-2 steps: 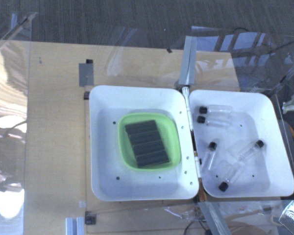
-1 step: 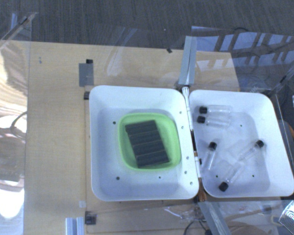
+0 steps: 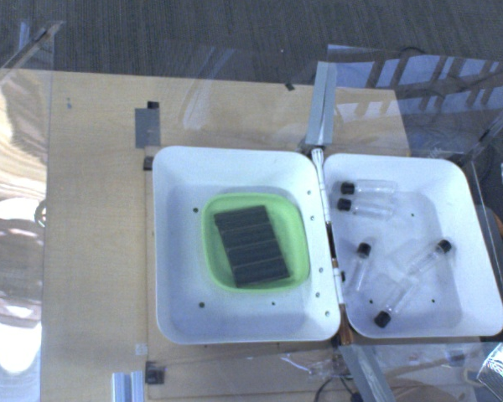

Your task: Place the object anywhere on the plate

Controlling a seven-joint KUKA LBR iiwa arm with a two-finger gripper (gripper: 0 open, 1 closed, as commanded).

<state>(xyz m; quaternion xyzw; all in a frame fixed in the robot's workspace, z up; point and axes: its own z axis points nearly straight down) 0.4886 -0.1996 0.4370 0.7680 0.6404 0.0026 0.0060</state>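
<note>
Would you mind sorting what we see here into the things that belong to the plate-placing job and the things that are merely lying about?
Belongs to the job:
- green plate in the left bin
- dark ridged block, already lying on that plate

Just lying about:
- clear vials with black caps, scattered in the right bin
- metal bar behind the bins

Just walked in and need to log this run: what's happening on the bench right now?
Nothing is being handled at this moment. The left bin holds a green plate with a dark ribbed block already lying on it. The right bin holds several clear vials with black caps, scattered loosely and untouched. Judging by how things lie, the block is on the plate.
</note>
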